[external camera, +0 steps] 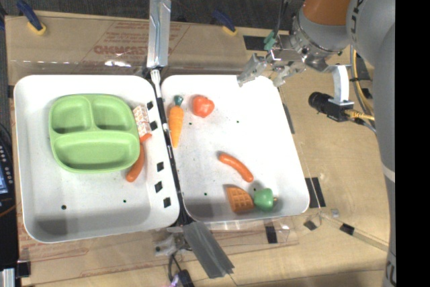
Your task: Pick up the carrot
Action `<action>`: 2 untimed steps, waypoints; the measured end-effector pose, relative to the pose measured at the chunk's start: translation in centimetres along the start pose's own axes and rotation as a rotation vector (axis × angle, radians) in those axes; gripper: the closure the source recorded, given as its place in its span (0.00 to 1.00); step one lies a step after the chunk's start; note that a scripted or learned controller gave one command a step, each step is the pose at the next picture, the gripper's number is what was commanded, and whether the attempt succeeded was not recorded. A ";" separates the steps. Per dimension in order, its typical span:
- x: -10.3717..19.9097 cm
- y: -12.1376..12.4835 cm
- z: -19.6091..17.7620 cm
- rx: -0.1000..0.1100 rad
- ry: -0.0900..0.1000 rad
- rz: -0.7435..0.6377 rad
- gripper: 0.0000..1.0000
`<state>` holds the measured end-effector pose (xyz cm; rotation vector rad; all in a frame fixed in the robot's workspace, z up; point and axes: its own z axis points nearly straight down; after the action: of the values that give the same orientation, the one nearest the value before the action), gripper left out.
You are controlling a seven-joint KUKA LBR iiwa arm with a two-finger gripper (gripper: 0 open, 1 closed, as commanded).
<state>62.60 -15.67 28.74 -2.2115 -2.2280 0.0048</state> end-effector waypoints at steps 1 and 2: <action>-1.5 2.9 9.1 0.004 0.002 0.275 0.00; -0.6 3.0 15.7 0.005 0.002 0.602 0.00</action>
<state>65.60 -16.28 13.06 -2.7697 -1.4698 0.0082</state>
